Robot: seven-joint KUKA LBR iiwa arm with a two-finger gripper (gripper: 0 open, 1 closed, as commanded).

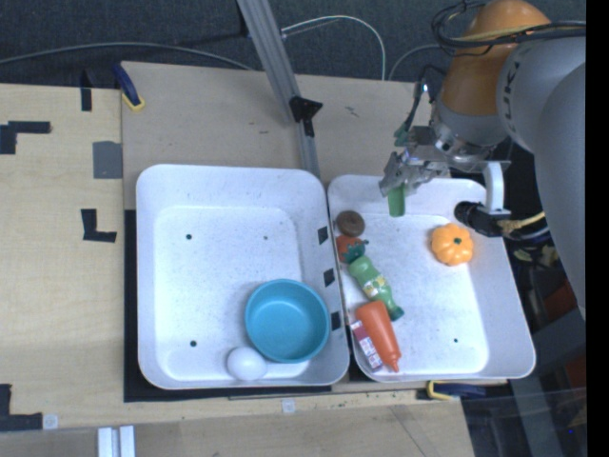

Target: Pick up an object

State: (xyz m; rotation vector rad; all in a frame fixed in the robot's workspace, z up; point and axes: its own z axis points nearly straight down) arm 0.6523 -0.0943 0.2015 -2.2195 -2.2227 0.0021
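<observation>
- Hanging over the back edge of the right bin (495,350), the gripper (397,201) has a small green thing (396,202) sticking down from its tip.
- The green thing looks like a short stick or peg. It seems to sit between the jaws, so I think the jaws are closed on it, but the view is too small to be sure.
- Other toys lie in the right bin. A little orange pumpkin (452,244) sits near the right wall, well apart from the rest.
- A brown round thing (351,223) lies close to the left wall of that bin. Just below it comes a green bottle (371,282), then an orange carrot (378,327) with a red packet (366,345) beside it.
- The left bin (162,208) holds a blue bowl (285,319) and a white ball (245,361) touching its front side.
- Both bins rest on the tan counter (57,284).
- My guess at the step: the pick is about done, with the green thing held just above the bin floor.
- Next, the arm needs to lift straight up and slowly. The green thing is thin and could slip out.
- If it falls, the gripper must open wide and come down on it again.
</observation>
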